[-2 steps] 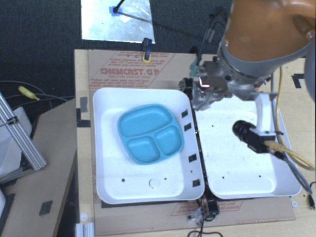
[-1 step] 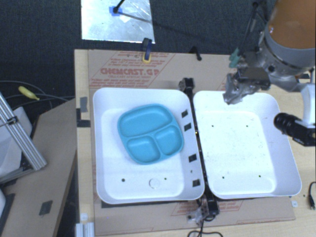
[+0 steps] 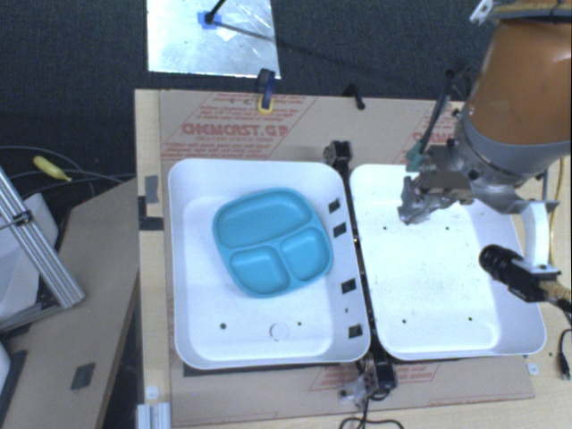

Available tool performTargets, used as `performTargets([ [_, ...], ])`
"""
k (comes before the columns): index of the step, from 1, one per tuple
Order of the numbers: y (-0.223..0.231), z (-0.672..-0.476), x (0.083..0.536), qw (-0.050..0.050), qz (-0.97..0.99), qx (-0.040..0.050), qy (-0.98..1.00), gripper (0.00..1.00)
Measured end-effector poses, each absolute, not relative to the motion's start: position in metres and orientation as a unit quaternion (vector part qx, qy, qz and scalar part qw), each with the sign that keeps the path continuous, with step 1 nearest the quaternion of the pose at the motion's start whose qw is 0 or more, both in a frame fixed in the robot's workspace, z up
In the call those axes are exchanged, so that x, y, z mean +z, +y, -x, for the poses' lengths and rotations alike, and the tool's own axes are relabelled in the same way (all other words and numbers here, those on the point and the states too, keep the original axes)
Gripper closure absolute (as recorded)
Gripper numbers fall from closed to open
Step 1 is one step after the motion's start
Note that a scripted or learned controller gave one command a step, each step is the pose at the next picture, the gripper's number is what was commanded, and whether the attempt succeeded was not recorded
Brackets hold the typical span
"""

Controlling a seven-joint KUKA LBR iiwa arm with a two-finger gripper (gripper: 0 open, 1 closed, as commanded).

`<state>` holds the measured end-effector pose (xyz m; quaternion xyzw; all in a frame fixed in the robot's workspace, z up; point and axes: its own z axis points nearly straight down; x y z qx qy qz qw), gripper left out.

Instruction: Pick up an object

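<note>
Currently the pale blue, three-compartment plastic plate (image 3: 272, 254) lies flat in the left shallow white bin (image 3: 192, 239). Across the divider, the grey metal pincer (image 3: 416, 206) hangs over the right white bin (image 3: 447, 311), well apart; its grip cannot be told.

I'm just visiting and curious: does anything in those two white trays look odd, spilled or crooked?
Nothing looks spilled or broken. The blue divided plate sits slightly askew in the left bin, while the pincer hangs over the right bin, away from the plate.
</note>
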<state>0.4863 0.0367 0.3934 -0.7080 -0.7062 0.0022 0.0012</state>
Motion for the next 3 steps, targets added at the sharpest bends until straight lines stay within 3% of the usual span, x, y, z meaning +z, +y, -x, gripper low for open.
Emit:
performTargets([
  [1,0.088,-0.486,0.336,0.001,0.704,0.0008,-0.71,1.0],
  [2,0.05,-0.487,0.425,-0.004,0.708,-0.0046,-0.706,1.0],
  [3,0.067,-0.487,0.427,-0.001,0.706,-0.0016,-0.709,1.0],
])
